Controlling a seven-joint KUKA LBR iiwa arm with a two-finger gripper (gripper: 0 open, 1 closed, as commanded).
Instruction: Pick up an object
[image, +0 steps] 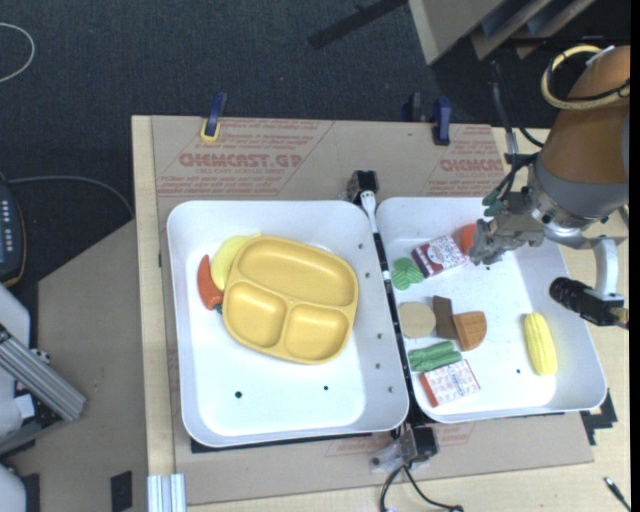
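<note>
Reaching in from the right, the grey arm (590, 130) with its orange band holds its hand (487, 245) low over the far edge of the right bin (570, 395) — whether the hand is apart or together cannot be told from this angle. Just beside the hand lie a small orange-red piece (466, 239) and a red-and-white packet (438, 256), with a green toy (406, 273) next to the packet, near the bin's left wall. Nearer the middle sit a tan round piece (416, 320), a dark brown block (444, 311) and a brown bread-like piece (470, 328), close together. Below them lie a green pod (434, 354) and a second red-and-white packet (450, 383). A yellow corn cob (540, 343) rests apart, toward the bin's right side.

The left bin (280, 415) on the desk (150, 300) carries a yellow divided tray (290, 297); a yellow piece (228, 256) and a red-orange piece (208, 284) show at its left edge.
</note>
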